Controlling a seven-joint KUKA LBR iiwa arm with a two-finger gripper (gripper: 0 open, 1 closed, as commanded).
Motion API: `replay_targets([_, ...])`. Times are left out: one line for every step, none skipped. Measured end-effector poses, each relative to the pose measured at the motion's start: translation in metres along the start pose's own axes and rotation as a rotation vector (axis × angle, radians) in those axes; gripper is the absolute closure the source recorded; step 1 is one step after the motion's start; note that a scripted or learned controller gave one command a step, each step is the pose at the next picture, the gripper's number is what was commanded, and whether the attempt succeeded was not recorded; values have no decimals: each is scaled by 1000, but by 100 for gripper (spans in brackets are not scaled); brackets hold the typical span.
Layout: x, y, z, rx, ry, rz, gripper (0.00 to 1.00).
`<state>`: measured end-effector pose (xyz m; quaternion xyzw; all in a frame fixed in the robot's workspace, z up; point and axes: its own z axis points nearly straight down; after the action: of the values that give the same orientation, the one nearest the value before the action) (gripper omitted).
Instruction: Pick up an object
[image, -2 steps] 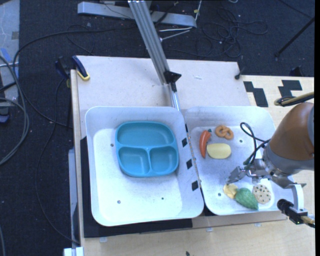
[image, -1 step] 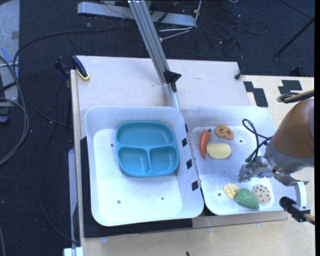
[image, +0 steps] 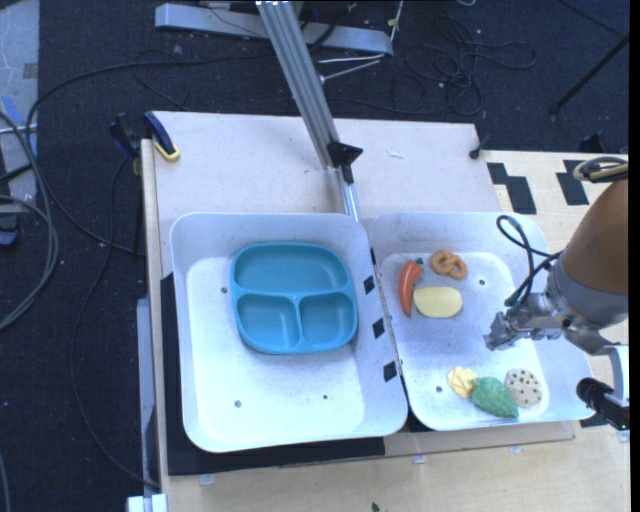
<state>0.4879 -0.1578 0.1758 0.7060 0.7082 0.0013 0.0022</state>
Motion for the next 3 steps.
replay_targets([6,6,-61,-2,-1,-1,100])
replay_targets([6,8,-98,0,-1,0,100])
replay_targets([57,18,-100,3,2,-5,100])
